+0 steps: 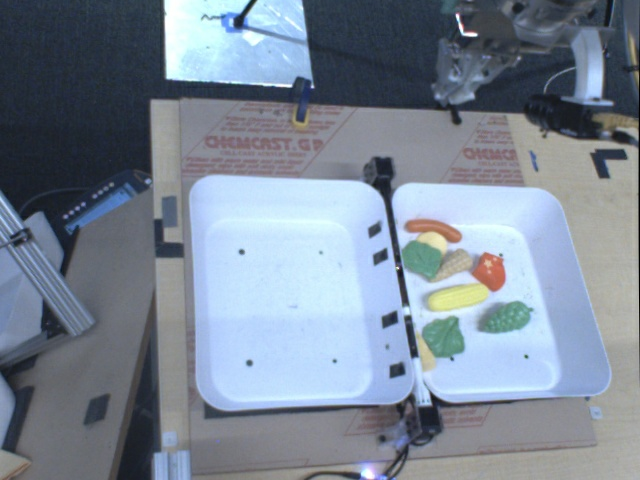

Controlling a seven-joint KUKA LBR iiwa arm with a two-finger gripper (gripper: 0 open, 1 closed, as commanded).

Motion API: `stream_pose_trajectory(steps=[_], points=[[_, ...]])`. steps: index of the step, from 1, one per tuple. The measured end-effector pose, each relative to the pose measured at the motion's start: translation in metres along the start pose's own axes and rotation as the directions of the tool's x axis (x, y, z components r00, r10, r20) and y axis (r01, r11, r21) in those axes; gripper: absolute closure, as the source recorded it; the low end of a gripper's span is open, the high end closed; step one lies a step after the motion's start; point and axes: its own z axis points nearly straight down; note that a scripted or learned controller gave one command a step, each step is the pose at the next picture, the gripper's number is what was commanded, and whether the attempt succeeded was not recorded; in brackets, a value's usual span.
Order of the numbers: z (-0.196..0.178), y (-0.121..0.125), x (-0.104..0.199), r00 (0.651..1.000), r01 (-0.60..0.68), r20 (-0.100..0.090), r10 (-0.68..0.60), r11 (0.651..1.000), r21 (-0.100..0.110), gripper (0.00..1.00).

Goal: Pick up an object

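Observation:
The right white bin (pixel 560 268) holds several toy foods: a red-orange sausage (pixel 433 230), a yellow corn cob (pixel 457 296), a red strawberry-like piece (pixel 489 270), a green bumpy piece (pixel 507 317), two green leafy pieces (pixel 422 259) (pixel 444 336) and a pale tan piece (pixel 456 263). My gripper (pixel 455 86) hangs high above the bench's far edge, beyond the right bin and well apart from all the objects. Nothing shows between its fingers.
The left white bin (pixel 290 288) lies beside the right one, joined by a black hinge strip (pixel 395 288). A yellow-and-blue clamp (pixel 300 103) sits at the cardboard's far edge. A shiny metal sheet (pixel 238 28) lies on the floor at the back left.

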Motion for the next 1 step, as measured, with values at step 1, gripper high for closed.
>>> stream_pose_trajectory(steps=[1], points=[[-0.0248, 0.0392, -0.003, 1.0, -0.01, 0.005, 0.01, 1.0, 0.002, 1.0]])
